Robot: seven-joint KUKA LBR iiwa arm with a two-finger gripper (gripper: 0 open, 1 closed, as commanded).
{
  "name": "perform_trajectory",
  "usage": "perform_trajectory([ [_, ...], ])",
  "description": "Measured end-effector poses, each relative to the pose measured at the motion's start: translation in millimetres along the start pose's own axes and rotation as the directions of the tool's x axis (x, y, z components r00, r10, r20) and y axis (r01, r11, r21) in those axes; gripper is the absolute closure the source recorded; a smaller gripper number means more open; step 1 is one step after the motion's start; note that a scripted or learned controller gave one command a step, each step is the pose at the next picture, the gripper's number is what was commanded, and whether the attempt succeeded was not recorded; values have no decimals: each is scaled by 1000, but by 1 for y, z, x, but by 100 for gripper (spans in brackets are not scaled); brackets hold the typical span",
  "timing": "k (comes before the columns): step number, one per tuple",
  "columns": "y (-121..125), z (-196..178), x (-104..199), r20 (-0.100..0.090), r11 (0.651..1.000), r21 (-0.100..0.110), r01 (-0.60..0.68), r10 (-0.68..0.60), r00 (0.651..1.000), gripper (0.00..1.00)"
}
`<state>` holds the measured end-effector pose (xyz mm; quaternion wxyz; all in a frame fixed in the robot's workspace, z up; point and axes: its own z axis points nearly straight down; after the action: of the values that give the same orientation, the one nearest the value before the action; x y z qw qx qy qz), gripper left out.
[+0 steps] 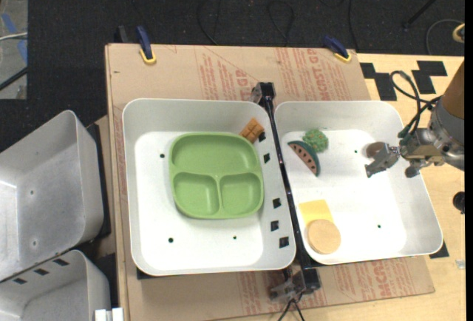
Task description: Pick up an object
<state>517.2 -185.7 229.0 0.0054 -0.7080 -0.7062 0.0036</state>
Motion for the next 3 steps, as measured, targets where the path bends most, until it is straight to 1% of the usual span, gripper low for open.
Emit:
perform_trajectory([
  [1,3,-6,0,3,1000,-12,3,-3,1000,0],
  [2,-4,55,4,0,1000,-6,0,0,1000,0],
  [3,-5,119,2,0,1000,-6,0,0,1000,0],
])
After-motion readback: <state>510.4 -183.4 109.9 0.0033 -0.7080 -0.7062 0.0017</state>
